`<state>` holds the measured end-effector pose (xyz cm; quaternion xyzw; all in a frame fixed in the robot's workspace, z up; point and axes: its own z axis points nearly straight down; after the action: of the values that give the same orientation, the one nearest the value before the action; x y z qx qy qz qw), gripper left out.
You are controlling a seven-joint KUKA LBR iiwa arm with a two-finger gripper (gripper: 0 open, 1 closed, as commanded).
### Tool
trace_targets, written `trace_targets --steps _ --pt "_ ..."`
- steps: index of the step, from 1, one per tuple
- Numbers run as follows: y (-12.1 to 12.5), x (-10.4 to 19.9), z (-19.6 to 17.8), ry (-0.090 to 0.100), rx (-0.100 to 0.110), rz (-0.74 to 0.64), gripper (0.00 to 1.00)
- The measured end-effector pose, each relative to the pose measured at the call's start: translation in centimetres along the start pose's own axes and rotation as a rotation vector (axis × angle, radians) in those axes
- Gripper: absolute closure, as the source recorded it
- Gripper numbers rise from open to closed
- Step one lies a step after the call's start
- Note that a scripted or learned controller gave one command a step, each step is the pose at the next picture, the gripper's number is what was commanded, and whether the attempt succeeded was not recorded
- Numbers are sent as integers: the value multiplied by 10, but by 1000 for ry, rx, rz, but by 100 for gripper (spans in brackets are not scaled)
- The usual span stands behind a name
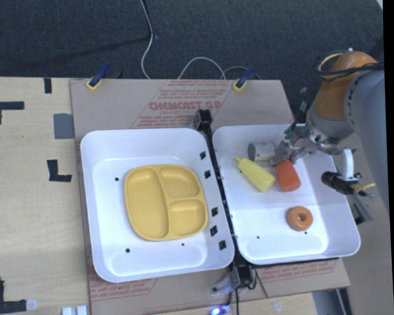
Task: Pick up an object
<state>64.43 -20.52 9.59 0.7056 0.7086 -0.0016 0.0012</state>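
- The grey arm with its orange band (333, 94) is seen reaching in from the right, over the upper right part of the right shallow white bin (335, 242).
- The pincer (292, 150) is lowered inside that bin, near its upper right corner; how far it is open cannot be told, as its tips are small and blurred against the objects beneath.
- An orange-red cylindrical block (288, 175) is found directly below the pincer tip, touching or nearly touching it; whether it is gripped cannot be told.
- A small grey cylindrical object (261, 151) lies just left of the pincer, close to the bin's upper wall.
- A yellow elongated bottle-like object (255, 173) lies slanted just beside the orange-red block, on its left, and just below the grey cylinder.
- An orange ring-shaped doughnut toy (300, 218) rests flat, nearer the lower right of the same bin, apart from the pincer.
- In the left shallow white bin (100, 150), a yellow plastic divided plate (165, 201) with three compartments lies flat near the middle.
- Both bins stand side by side on a brown cardboard sheet (176, 106) laid on the wooden surface (31, 211).
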Motion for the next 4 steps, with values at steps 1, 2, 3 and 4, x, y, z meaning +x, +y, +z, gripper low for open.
trace_targets --steps 1,2,3,4 --pt "-3 -4 -44 3 -2 3 100" --pt "-8 -8 -89 4 -1 3 100" --pt "-7 -8 -142 3 -4 2 100" --pt "-13 43 -150 5 1 -1 100"
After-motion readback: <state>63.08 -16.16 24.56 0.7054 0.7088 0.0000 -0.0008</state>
